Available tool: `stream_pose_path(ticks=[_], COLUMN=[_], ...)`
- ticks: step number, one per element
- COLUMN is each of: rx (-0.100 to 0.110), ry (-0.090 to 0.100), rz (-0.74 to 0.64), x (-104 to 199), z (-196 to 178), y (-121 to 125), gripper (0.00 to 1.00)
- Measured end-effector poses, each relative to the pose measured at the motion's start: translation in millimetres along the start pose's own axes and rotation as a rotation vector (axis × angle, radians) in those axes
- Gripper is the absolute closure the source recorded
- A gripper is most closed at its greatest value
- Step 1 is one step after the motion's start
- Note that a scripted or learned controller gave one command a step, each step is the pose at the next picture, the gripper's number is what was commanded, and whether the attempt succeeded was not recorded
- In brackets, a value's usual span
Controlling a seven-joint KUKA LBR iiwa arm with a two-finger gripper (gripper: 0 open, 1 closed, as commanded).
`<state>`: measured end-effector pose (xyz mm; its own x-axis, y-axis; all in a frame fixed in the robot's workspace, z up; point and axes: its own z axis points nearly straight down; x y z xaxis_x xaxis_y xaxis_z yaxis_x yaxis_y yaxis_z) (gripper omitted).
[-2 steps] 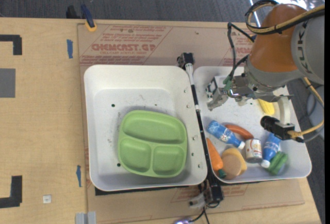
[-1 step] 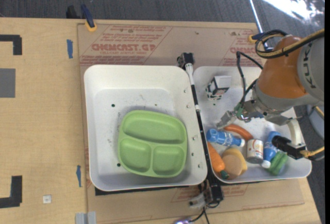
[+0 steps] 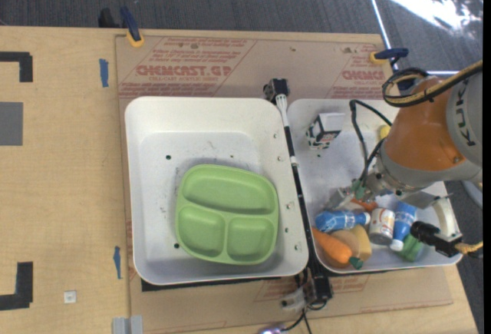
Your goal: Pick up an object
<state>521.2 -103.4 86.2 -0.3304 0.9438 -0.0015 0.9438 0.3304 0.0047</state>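
Two shallow white bins sit side by side on a printed cardboard sheet (image 3: 192,67), which lies on a wooden bench (image 3: 54,194). The left bin (image 3: 146,171) fills the middle of the frame. It holds a green plate (image 3: 227,213) with three compartments, lying flat in the bin's lower half.

The right bin (image 3: 345,160) occupies the right of the frame. A small white box (image 3: 326,127) stands apart near its upper left corner. The things to be picked are crowded along this bin's lower edge. From left to right:

- a carrot (image 3: 333,246), lying at a slant in the lower left corner
- a blue bottle (image 3: 340,219) on its side, just above the carrot
- a tan lump (image 3: 357,239), touching both the carrot and the blue bottle
- a white bottle (image 3: 381,225), beside the tan lump
- a blue-capped bottle (image 3: 403,216), beside the white bottle
- a green piece (image 3: 413,249), at the lower right of the group

The grey arm (image 3: 418,137), with its orange band, reaches in from the right and hangs over the right bin. The gripper (image 3: 367,191) is low, at the upper edge of the pile and just above the blue bottle. The wrist covers most of it, so it cannot be told whether it is wide, narrow or holding anything.

A yellow clamp (image 3: 133,27) at upper left and a blue-handled clamp (image 3: 387,55) at upper right grip the sheet's top edge.
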Motion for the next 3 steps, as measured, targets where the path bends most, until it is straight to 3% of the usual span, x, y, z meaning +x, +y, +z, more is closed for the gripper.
stream_pose_path(ticks=[1, 2, 3], rx=[0.002, -0.004, 0.002], ry=[0.000, -0.004, 0.001], rz=[-0.181, -0.180, -0.055], x=[-13.8, -14.6, 44.0], z=[-0.1, -11.0, -98.8], y=[-40.0, -38.3, -9.6], gripper=[0.00, 1.00, 1.00])
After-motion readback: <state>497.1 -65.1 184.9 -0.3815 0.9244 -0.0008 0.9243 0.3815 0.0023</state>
